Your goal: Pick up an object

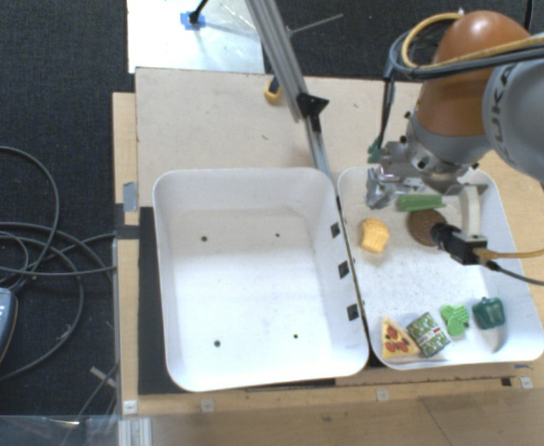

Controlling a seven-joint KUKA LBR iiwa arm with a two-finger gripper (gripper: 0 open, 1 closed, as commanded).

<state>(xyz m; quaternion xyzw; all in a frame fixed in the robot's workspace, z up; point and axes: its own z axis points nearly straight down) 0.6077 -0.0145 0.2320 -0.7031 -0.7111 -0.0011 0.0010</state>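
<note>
2 white bins (253, 189); yellow block (375, 235) lies near the hand (381, 191).

Both white bins (253, 277) look like smooth, slightly glossy plastic. The bench top (207, 119) seems like matt, scuffed wood board. The arm's orange band (467, 63) is shiny, the floor rough dark carpet (49, 63).

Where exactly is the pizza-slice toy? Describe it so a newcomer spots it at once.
Take the right-hand bin, the one the arm reaches over, and go to its near edge. The pizza-slice toy lies at the left end of the row there, beside the green patterned block. Alone in that row it is a yellow wedge with red spots; its neighbours are green.
</note>
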